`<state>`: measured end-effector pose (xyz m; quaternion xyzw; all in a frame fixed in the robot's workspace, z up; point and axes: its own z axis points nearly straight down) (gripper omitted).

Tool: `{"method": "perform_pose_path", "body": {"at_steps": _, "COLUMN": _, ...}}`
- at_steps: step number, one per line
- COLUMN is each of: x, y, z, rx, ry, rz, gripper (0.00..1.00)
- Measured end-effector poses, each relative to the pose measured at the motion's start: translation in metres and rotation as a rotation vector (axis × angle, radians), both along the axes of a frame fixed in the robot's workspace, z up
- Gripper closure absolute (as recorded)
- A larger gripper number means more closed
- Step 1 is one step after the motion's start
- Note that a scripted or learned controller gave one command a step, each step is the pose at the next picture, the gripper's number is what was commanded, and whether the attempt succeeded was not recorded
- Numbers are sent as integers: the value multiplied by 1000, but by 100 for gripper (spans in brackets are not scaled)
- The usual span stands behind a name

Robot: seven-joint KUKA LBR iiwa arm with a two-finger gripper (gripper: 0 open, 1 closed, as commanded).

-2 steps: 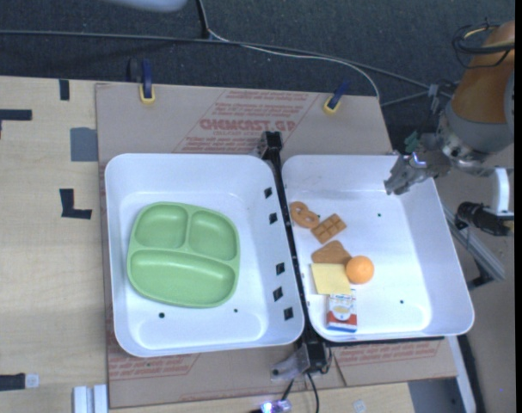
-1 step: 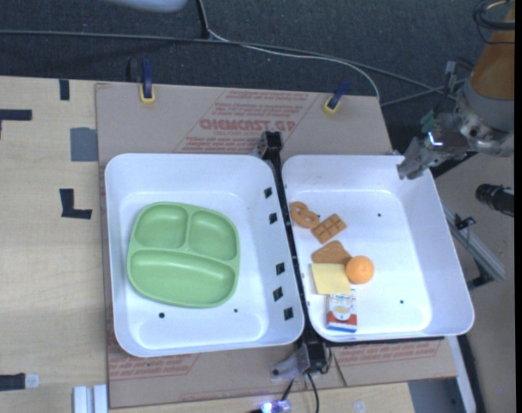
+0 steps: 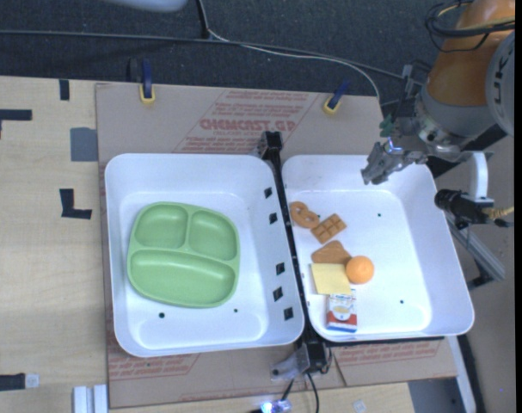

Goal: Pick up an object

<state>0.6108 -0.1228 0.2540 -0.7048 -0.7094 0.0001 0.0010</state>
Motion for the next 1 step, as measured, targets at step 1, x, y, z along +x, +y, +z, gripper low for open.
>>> {"method": "perform_pose_path", "body": {"at_steps": 1, "x": 5, "y": 47, "z": -3, "rx": -1, "ry": 0, "rz": -1, "gripper": 100}}
